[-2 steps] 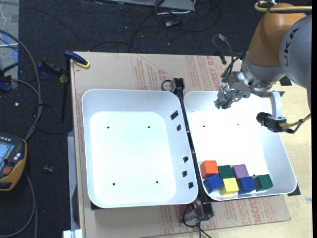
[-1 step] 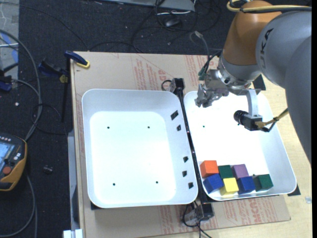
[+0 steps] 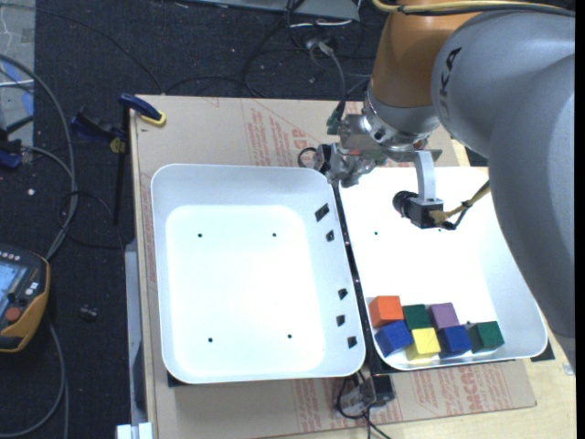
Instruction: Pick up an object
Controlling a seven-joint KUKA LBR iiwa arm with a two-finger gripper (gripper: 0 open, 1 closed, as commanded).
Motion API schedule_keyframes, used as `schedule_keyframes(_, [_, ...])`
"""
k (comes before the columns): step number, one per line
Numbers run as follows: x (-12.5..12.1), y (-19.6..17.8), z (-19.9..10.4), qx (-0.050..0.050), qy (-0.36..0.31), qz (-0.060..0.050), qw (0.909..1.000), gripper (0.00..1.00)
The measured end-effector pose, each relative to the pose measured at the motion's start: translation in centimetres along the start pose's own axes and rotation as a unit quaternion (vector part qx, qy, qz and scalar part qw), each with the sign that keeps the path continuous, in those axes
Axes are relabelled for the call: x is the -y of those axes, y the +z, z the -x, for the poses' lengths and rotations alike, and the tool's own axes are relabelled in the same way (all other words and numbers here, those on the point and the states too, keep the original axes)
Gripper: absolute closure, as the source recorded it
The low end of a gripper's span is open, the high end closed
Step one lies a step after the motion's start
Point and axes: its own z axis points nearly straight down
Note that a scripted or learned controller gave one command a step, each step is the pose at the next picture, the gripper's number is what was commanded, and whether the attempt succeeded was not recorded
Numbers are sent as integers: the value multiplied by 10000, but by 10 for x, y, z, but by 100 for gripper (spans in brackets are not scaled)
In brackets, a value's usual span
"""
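Pincer [image 3: 352, 167] hovering over the far rim between the bins, grip state impossible to tell. Nothing lifted yet, by the look of it; reach, descent and grasp all left. Wide bare floor in right bin [image 3: 439, 263] for descending. Blocks [image 3: 430, 329] huddled touching at near rim, crowding any approach.

Seven small coloured cubes cluster at the near end of the right white bin [image 3: 512, 273]. Back row: orange cube [image 3: 388, 308], dark green cube [image 3: 416, 315], purple cube [image 3: 443, 315]. Front row: blue cube [image 3: 394, 337], yellow cube [image 3: 425, 341], second blue cube [image 3: 454, 338], green cube [image 3: 485, 335], all touching.
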Motion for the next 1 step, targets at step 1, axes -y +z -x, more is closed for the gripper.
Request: schedule_keyframes(1, [1,-10,-55,0,2,0,10000,100])
